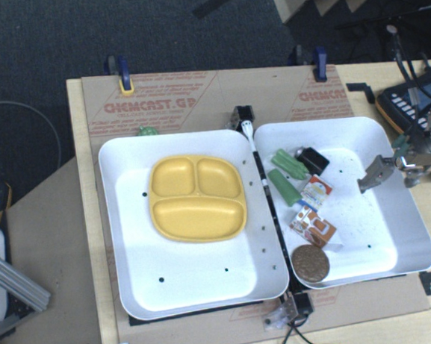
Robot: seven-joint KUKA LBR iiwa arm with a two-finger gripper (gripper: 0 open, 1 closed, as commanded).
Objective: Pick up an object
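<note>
- Lying in the right bin [401,241], the things to pick from crowd its 9 o'clock side, close to the wall shared with the other bin.
- Two green pieces [285,175] lie side by side at about 10 o'clock in that bin, both slanted.
- A small black block [313,157] sits just beside the green pieces, toward 12 o'clock.
- A white and red packet [316,191] lies just under the black block, near the bin's middle left.
- A brown and white packet [312,226] lies below that one, at about 8 o'clock in the bin.
- A round brown disc [311,262] rests at 7 o'clock, touching the lower end of the brown packet and near the bin's front rim.
- The gripper [371,177] hangs over the 3 o'clock side of the right bin, well apart from all these things; nothing sits between its fingers, and whether the jaws are apart or together cannot be told.
- The left bin [202,281] holds a yellow divided plate [197,197], set toward 12 o'clock, with three compartments.
- Both bins rest on a cardboard sheet [156,98], held at its far edge by two blue clamps [122,69].
</note>
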